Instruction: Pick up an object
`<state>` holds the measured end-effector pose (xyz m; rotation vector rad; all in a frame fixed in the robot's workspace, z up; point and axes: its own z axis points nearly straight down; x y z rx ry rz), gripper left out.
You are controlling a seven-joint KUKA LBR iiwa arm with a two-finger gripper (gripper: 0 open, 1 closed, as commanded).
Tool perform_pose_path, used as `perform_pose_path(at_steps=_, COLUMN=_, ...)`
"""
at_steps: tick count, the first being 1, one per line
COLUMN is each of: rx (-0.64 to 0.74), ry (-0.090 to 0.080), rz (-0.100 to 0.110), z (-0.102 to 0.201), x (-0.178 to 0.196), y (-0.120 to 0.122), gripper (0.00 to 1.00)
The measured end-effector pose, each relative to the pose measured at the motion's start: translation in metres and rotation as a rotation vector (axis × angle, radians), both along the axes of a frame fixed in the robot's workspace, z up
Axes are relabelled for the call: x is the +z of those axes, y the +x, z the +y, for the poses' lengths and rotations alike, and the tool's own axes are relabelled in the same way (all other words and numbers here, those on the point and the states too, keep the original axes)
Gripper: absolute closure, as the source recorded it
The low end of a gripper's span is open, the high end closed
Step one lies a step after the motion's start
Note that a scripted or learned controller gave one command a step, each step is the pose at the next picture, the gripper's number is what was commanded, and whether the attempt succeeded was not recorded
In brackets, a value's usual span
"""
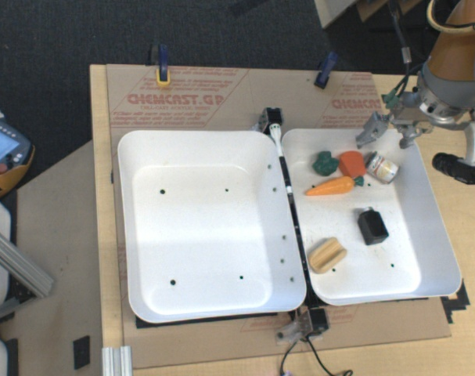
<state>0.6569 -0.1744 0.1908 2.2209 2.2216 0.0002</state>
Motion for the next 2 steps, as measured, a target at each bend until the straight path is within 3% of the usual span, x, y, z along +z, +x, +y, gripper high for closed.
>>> perform_pose_path(at_steps=1, rx=0.002, ry=0.004, rz=0.009, z=0.026, x=-0.112, y=-0.012, gripper=0.0)
perform_pose_path(at_steps=2, rx=0.001, ry=-0.001, rz=-0.002, z=0.024, x=-0.095, y=-0.009, gripper=1.0)
